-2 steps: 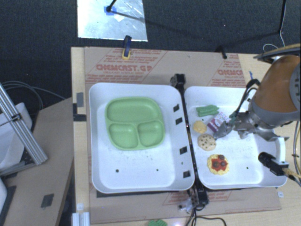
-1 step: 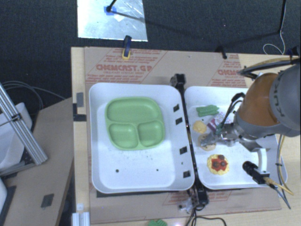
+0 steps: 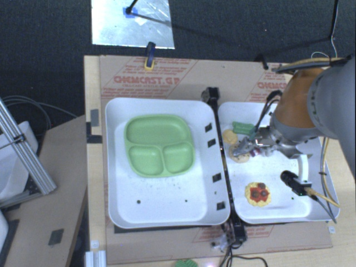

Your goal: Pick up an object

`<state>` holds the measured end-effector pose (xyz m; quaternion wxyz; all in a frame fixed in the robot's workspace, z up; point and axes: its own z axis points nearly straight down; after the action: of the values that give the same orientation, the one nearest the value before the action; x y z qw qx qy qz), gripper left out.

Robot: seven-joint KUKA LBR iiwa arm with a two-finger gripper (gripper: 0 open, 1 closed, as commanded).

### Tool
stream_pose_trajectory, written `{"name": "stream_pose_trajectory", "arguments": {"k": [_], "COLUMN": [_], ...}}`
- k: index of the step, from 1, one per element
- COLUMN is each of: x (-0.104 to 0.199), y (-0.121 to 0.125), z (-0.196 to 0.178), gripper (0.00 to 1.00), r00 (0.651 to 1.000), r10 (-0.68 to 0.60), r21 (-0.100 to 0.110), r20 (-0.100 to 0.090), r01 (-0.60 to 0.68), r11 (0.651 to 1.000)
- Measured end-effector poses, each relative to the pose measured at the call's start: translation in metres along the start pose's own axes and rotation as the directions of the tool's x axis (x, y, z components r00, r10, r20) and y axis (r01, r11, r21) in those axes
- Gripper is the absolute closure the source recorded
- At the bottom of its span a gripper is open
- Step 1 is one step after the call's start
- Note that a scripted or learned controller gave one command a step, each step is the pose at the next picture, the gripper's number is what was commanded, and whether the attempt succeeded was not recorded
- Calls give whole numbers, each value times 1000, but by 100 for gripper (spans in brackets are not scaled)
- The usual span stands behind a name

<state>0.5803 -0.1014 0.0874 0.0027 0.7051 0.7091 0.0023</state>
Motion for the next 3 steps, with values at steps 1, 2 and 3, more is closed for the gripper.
{"name": "stream_pose_trajectory", "arguments": {"k": [1, 2, 3], "x": [-28, -25, -25], "y": [62, 74, 76], "z": [1, 1, -12], "gripper": [0, 0, 100], "r00": [1000, 1000, 1000], "r10": [0, 1, -3], "r21": [0, 5, -2], "r20": [0, 0, -1], "r01": [0, -1, 3], "r11": [1000, 1000, 1000]}}
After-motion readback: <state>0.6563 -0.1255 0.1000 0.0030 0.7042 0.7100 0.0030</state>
